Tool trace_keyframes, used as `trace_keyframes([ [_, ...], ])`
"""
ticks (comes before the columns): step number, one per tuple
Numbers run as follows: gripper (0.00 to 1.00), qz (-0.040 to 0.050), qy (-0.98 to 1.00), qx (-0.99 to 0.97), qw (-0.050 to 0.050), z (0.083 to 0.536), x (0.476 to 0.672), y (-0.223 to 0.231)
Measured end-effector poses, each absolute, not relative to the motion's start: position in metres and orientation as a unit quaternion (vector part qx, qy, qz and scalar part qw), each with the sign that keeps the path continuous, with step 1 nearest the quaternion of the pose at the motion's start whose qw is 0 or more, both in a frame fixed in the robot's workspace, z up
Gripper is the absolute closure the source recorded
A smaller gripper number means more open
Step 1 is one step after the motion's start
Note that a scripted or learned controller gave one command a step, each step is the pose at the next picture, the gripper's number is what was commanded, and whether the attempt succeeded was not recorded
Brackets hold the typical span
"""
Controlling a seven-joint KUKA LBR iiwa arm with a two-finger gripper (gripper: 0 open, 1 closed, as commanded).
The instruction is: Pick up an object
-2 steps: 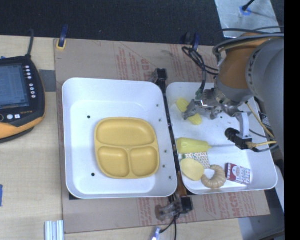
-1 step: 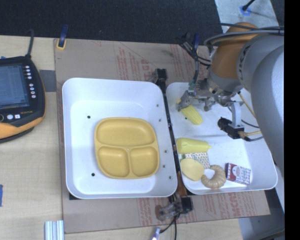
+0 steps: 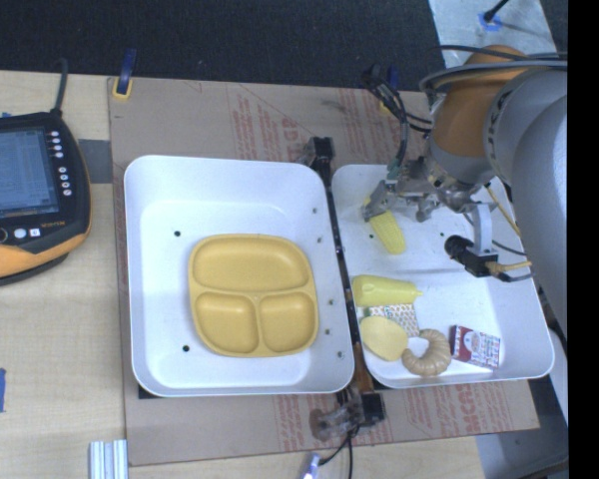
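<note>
I've got the gripper (image 3: 411,196) low in the upper part of the right bin (image 3: 519,367), right of centre in the frame, with a small yellow corn cob (image 3: 387,233) lying just below and left of it. I can't tell how the jaws stand; the wrist hides them. I'd call this the approach step, nothing visibly held. Next move needs a short shift down-left onto the cob. Room is tight: the bin's left wall sits close by. Lower in the bin, a yellow pepper (image 3: 384,289), croissant (image 3: 427,353) and small carton (image 3: 476,347) crowd together.
</note>
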State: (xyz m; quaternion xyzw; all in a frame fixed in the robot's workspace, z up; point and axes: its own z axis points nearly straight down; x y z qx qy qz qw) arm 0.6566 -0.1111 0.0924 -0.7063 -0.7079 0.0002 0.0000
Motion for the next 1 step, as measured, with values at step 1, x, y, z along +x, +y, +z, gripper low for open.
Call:
trace_keyframes([
  [1,0.0,0.0008,-0.708,-0.706,0.002,0.0921,0.6562,-0.1015],
])
